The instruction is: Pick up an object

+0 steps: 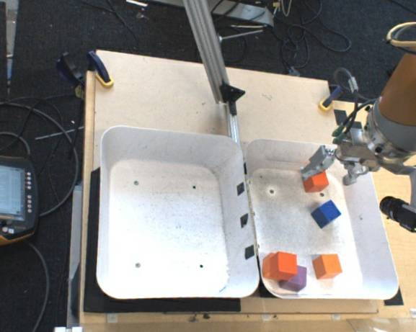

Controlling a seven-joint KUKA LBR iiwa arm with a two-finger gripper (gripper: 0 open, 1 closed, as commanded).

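We saw open floor across the left bin [119,190]. In the right bin [376,234], a blue cube [325,214] sat mid-floor, three blocks [302,270] crowded the near edge, and a slanted pole [208,42] crossed the far bench.

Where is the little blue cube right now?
The blue cube lies in the right bin, just below the small orange block by the gripper.

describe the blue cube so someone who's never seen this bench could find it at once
Start at the right-hand white bin, the one the arm reaches into. Near its middle, just below the gripper and the small orange block beside it, lies the blue cube. It is the only blue piece; the others are orange, plus one purple block at the bin's near edge.
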